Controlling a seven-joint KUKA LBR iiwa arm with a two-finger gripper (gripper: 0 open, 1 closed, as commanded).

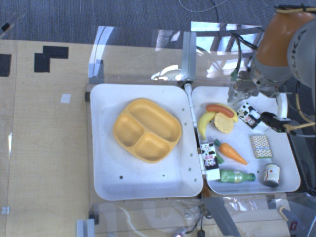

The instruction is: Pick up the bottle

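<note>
Room is tight in the right bin point(291, 179): toys crowd it wall to wall. Bottle point(237, 176), green, lies on its side near the front rim, betw. a milk carton point(209, 156) and a can point(271, 174). Claw point(243, 98) hovers at the bin's back, well apart from bottle; open or closed, can't tell — fingers blurred.

bright, even light | glare on clear panels (top) | slightly soft
</note>
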